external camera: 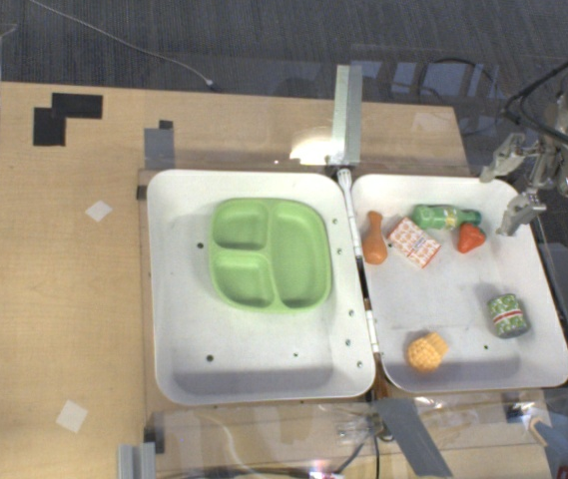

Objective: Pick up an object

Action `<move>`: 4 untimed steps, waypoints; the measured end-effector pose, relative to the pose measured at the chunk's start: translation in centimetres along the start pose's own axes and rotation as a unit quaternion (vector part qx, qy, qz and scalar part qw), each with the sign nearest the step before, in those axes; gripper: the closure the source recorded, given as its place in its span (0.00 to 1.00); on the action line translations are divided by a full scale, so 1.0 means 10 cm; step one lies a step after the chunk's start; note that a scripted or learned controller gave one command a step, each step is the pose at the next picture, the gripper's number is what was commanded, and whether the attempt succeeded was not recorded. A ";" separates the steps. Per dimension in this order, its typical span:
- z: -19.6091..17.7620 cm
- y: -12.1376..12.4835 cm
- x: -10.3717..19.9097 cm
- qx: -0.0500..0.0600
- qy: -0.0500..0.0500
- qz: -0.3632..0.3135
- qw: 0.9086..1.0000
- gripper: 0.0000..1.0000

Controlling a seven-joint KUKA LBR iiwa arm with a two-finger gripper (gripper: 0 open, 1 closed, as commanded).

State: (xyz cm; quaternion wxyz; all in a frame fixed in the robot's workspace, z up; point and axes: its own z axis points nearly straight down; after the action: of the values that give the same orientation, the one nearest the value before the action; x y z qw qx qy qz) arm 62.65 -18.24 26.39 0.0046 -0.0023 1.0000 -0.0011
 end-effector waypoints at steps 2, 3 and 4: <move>1.76 0.74 -0.32 0.000 0.006 0.218 0.976 0.00; 1.61 0.76 -0.38 -0.001 -0.006 0.215 0.977 1.00; 0.74 1.20 -0.25 -0.002 -0.002 0.359 0.933 1.00</move>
State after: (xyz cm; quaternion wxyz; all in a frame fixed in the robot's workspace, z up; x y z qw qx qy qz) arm 65.14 -6.25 19.01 0.0068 0.3570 0.9341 0.0025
